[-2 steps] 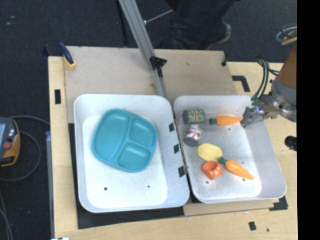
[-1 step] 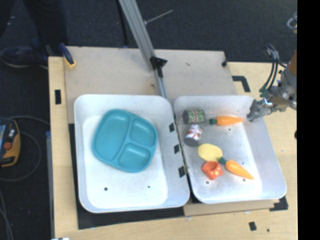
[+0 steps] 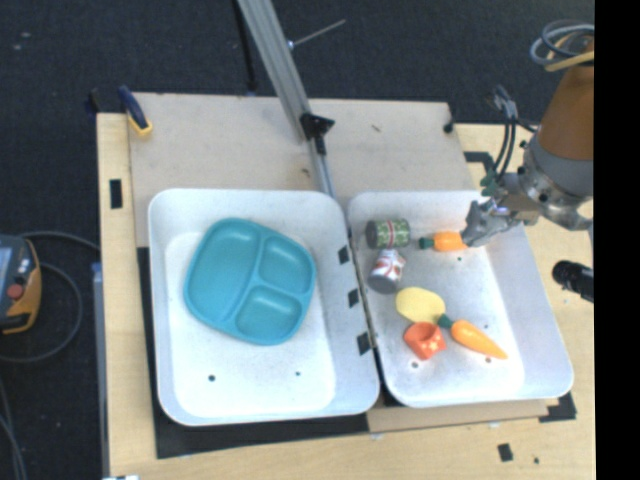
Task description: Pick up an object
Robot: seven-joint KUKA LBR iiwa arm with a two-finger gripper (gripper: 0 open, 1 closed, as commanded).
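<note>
nothing was lifted yet: the gripper (image 3: 482, 225), its state unclear, hung just beside the small carrot (image 3: 443, 240) lying in the right bin (image 3: 530, 298).

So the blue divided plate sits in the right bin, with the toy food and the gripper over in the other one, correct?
Not quite. The camera view shows the blue divided plate in the left bin. The toy food, such as the carrot and the lemon, lies in the right bin, where the gripper is.
</note>
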